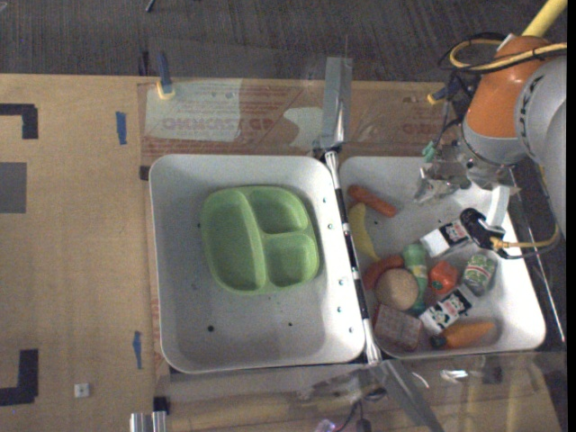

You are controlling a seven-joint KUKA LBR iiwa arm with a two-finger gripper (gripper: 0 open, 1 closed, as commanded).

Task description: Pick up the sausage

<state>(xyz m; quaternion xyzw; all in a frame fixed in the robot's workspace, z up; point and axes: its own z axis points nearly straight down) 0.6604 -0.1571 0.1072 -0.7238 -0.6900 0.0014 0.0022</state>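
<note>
The sausage (372,201), a short reddish-orange stick, lies slantwise at the back left of the right bin (531,309), just above a yellow banana (363,231). My gripper (436,187) hangs over the back of the same bin, about a hand's width to the right of the sausage and apart from it. Its fingers stand open with nothing between them. The grey arm with its orange band (504,106) reaches in from the upper right.
The right bin's front is crowded: a reddish curved piece (382,269), a brown ball (397,288), green and red toys, small cartons (448,310), a can (480,274) and a carrot (468,333). The left bin (180,331) holds a green divided plate (261,238).
</note>
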